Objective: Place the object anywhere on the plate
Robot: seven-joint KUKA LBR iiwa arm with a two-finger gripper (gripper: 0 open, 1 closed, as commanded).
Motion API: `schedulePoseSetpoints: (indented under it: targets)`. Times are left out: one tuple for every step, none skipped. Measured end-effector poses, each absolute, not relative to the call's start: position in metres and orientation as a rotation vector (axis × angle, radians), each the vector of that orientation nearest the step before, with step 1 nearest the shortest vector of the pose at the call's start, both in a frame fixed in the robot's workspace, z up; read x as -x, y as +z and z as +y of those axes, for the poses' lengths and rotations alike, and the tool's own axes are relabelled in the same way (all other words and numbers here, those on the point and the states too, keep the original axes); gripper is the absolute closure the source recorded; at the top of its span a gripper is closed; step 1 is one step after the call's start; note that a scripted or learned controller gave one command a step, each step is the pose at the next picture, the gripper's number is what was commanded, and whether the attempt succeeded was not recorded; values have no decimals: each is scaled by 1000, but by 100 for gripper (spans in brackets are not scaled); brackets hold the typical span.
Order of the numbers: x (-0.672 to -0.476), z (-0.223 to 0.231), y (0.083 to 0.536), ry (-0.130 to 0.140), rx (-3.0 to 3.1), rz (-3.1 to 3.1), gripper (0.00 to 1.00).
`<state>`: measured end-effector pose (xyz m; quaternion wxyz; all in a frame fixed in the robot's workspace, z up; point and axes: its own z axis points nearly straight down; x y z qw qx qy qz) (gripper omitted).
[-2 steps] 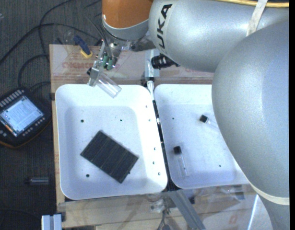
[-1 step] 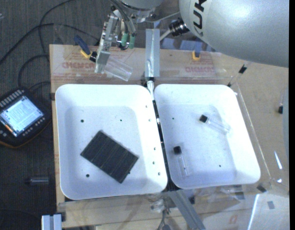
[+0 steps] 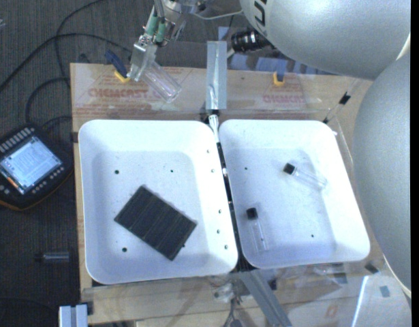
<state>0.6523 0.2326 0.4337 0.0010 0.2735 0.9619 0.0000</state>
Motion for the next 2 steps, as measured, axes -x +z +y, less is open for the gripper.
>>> schedulePoseSetpoints:
  targets:
    - [-653, 232, 443, -5, -861, 3014, 100]
    - [-654, 232, 453, -7, -861, 3011, 100]
